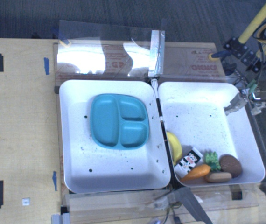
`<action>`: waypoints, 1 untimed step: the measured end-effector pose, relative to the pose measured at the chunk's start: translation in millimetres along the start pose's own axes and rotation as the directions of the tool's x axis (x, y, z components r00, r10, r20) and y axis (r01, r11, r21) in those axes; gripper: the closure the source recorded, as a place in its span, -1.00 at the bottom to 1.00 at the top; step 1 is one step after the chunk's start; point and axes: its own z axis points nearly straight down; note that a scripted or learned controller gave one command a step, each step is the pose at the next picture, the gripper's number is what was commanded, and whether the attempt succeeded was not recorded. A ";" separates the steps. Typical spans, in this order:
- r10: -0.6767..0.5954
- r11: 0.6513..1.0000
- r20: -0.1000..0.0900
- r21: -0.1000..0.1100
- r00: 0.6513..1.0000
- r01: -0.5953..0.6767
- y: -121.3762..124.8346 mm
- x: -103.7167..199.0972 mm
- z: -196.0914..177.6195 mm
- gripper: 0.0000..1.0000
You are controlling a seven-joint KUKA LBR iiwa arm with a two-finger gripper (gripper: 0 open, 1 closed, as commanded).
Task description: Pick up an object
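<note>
While toys [203, 164] fill rt bin [193, 106], gripper [248, 96] hovers.

Reddish printing runs along the cardboard strip [189, 59] behind the 2 white bins, near the top of the frame, but it is upside down and too blurred to read. The small black-and-white carton [188, 161] in the lower right of the frame bears a bold pattern, and no letters on it can be made out.
</note>
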 end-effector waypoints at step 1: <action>0.221 0.975 0.000 0.010 0.975 -0.221 -11.2 57.5 139.3 -1.00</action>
